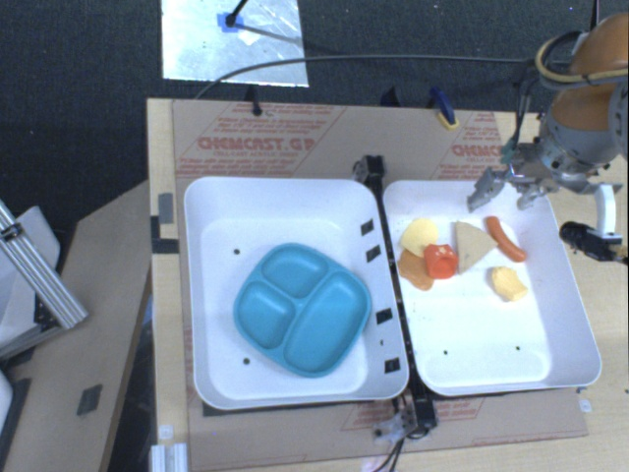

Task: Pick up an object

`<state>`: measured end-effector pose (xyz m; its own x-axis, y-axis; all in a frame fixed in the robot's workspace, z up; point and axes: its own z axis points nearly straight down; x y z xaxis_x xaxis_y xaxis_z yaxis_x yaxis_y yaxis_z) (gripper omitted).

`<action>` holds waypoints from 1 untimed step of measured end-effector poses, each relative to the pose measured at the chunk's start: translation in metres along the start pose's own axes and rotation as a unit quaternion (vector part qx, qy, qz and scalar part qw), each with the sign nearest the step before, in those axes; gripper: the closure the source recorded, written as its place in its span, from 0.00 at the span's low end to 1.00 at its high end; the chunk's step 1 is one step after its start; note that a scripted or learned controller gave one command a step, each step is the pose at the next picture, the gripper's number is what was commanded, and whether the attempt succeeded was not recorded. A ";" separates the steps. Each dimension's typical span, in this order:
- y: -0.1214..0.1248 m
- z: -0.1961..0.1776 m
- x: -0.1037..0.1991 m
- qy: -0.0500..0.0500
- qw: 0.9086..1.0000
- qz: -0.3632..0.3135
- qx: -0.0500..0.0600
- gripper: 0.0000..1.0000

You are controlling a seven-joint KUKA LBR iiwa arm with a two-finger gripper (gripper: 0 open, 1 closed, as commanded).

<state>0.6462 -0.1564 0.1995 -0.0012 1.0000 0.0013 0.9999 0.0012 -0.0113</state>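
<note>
The grey metal two-finger pincer (505, 193) hangs over the far edge of the right shallow white plastic bin (565, 347), its two fingers spread apart with nothing between them, one fingertip (481, 199) pointing down toward the bin's upper rim and the other just to its right near the far corner. Above it the grey arm with its orange band (593, 79) comes in from the right of the view, wrist bent downward over the bin's back wall. Counting what lies below: there are five small food-shaped pieces in the right bin, clustered in its far half and apart from the pincer. They are one orange-red sausage-shaped piece (506, 240) lying at a slant nearest the fingers, one pale beige wedge (473, 245) just beside it, one yellow rounded piece (421, 234) to the wedge's left, one red blocky piece (441, 260) touching an orange-brown flat piece (417, 270) beneath it, and one pale yellow lump (508, 283) a little nearer the camera, by itself. There are two bins, side by side and touching along a black hinge-like strip. The left white bin (221, 214) holds a single blue plastic plate with three compartments (302, 308), lying flat and turned at an angle, with nothing visible in its compartments
</note>
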 end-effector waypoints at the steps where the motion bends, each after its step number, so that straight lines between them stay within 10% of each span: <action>1: 0.003 -0.009 0.000 -0.001 1.000 -0.001 -0.006 0.00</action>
<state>0.6489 -0.1560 0.2083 -0.0036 1.0000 -0.0007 1.0000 0.0036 0.0016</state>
